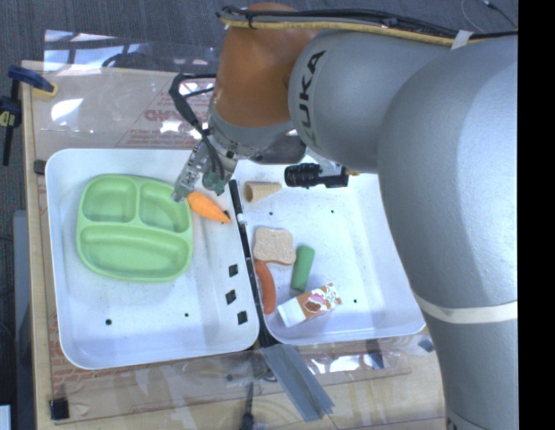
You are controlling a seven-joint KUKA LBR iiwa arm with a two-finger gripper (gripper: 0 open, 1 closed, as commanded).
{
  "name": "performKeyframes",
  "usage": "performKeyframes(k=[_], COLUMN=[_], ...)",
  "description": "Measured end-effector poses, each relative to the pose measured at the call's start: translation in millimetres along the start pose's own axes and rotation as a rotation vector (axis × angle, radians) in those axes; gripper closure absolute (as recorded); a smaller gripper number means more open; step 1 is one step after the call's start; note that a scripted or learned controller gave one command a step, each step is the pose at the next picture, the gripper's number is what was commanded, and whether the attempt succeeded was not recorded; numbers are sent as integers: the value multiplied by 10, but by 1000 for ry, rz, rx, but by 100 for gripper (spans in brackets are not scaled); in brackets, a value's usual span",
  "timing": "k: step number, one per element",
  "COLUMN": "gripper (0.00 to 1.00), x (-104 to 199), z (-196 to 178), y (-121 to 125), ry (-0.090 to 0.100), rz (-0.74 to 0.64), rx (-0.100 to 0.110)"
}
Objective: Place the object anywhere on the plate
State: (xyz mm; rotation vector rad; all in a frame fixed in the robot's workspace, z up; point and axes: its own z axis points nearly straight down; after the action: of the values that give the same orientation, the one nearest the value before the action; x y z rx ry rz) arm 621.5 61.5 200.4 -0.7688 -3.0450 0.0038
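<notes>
Carry step, by the look of it: carrot [209, 207] needs to go leftward onto the green plate [134, 229] in the left bin [125, 339]. Currently sitting at the plate's upper right corner, near the left bin's right wall, fat end toward the plate, tip pointing at the divider between bins. Hand [195, 182] right above the fat end, fingers angled down-left, reaching in from the far right side of the bin. Touching or very close to the carrot; can't confirm an actual pinch, since no clear view of orange between the fingers. Opening also not readable from this slanted angle: finger gap hidden against the wrist clutter, so can't tell spread vs. closed. To do the step well: verify grip before translating, lift enough to clear the plate's raised rim, move a short way left, release over any compartment, the small upper right one being nearest. Avoid dragging, likely to shove the plate toward the bin's left wall. Risk: carrot is tapered and round, likely to roll or slip out of a two-finger pinch near the end. Right bin [376, 240] with bread, cone, sausage and green cylinder not involved.
</notes>
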Motion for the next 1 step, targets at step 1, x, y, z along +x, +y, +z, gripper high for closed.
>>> performKeyframes(k=[1], gripper=[0], x=[-1], z=[0], y=[-2], ry=[0], rz=[0], rx=[0])
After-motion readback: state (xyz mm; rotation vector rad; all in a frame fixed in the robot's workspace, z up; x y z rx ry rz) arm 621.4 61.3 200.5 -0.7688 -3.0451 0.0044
